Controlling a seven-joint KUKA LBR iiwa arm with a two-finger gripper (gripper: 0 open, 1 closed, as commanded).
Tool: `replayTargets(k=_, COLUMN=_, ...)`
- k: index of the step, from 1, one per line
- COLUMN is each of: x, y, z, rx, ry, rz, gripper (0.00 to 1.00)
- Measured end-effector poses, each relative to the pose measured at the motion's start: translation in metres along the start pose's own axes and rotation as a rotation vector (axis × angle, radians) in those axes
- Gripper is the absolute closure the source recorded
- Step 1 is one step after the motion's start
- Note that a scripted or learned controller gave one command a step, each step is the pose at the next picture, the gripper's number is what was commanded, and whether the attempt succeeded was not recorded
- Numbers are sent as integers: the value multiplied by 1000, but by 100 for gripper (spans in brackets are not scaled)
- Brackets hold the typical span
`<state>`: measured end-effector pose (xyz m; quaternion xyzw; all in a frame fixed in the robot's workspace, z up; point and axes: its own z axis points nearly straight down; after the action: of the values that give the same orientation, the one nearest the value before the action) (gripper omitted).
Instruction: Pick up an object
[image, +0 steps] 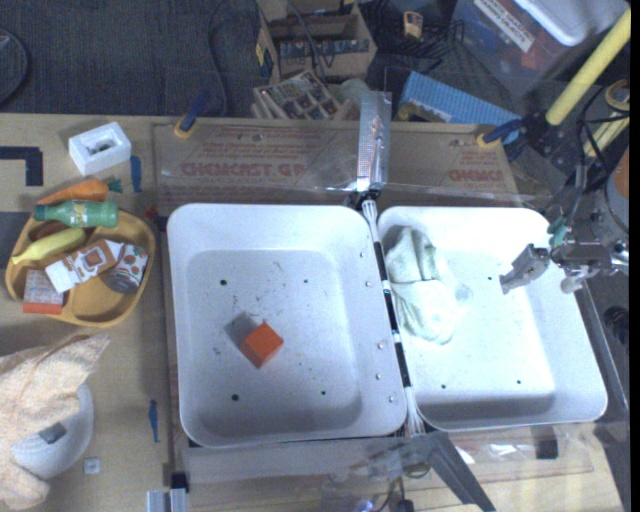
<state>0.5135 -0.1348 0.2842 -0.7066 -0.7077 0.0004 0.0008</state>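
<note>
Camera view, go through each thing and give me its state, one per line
Orange block: lying loose on the floor of the left white bin, not gripped.
Crumpled pale cloth: bunched against the left wall of the right white bin, not gripped.
Gripper: over the right bin's right part, apart from the cloth, nothing visibly in it.
Yellow bowl: on the bench left of the bins, full of toy food.

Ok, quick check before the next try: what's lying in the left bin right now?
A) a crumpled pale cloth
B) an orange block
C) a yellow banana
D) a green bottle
B: the orange block sits on the floor of the left bin, while the crumpled pale cloth lies in the right bin, and the green bottle is in the bowl off to the left.
</note>
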Motion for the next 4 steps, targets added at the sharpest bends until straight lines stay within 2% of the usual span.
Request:
replayTargets(k=1, x=80, y=83, z=94, rx=-2, ry=-1, rz=45, gripper=0)
replayTargets(k=2, x=79, y=83, z=94, rx=-3, ry=-1, rz=45, gripper=0)
replayTargets(k=3, x=110, y=107, z=47, rx=-5, ry=-1, rz=130, gripper=0)
replayTargets(k=4, x=20, y=103, z=34, rx=-7, ry=-3, rz=51, gripper=0)
